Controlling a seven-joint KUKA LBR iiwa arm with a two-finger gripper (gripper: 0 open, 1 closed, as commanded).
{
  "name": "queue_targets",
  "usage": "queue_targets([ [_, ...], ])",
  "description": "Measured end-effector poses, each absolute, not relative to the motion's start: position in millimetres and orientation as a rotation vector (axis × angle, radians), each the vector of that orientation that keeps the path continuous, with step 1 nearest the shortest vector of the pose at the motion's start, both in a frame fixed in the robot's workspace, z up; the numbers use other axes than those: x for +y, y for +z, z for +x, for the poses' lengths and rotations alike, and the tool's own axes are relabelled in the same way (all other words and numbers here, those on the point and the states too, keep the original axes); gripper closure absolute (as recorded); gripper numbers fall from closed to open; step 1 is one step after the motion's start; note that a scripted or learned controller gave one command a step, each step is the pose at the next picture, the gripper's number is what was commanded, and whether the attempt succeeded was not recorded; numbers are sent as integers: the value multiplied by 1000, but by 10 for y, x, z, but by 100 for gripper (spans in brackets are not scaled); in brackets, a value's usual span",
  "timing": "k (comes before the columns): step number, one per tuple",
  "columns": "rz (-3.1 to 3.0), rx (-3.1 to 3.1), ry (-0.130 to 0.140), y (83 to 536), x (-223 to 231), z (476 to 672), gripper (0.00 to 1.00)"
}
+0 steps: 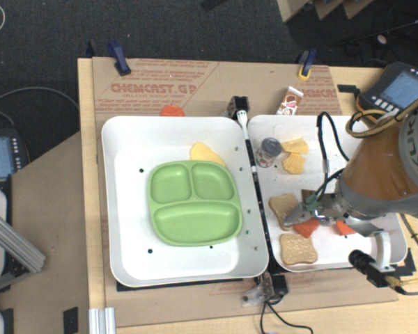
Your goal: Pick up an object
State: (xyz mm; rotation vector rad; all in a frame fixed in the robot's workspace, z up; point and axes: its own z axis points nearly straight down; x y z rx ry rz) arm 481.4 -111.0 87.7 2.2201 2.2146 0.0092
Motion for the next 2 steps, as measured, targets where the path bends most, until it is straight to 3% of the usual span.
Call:
queue_targets([
  [1,2218,2216,10,971,-1103,4820,100],
  [2,2208,2225,10,1894,-190,5210,100],
])
